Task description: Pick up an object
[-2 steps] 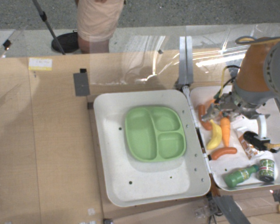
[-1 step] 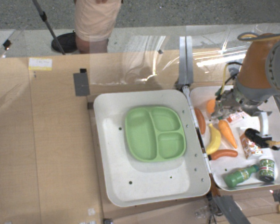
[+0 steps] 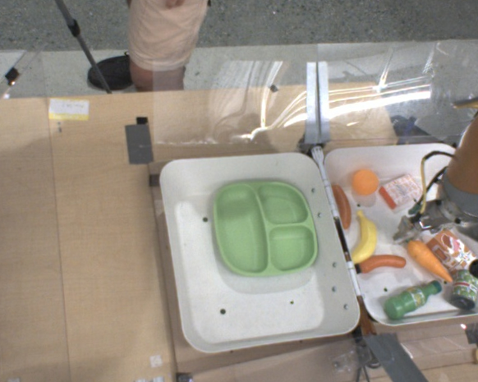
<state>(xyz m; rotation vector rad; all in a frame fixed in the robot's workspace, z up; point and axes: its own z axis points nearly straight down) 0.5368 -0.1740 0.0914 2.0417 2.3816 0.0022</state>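
Observation:
The right bin (image 3: 385,156) holds several toy foods. Among them are an orange ball (image 3: 365,182), a red sausage (image 3: 342,205), a yellow banana (image 3: 365,238), a second sausage (image 3: 381,262), a carrot (image 3: 430,260) and a green bottle (image 3: 412,299). A red-and-white packet (image 3: 400,190) lies at the back. My gripper (image 3: 410,227) hangs low over the middle of this bin, just above the carrot's top end and right of the banana. The arm's orange band (image 3: 477,159) covers the bin's right side.
The left bin (image 3: 190,297) bears a green divided plate (image 3: 265,227). A red-labelled can (image 3: 451,248) and a dark green can (image 3: 465,290) lie by the carrot. A metal divider post (image 3: 316,97) stands behind the two bins. A person stands beyond the bench at the top.

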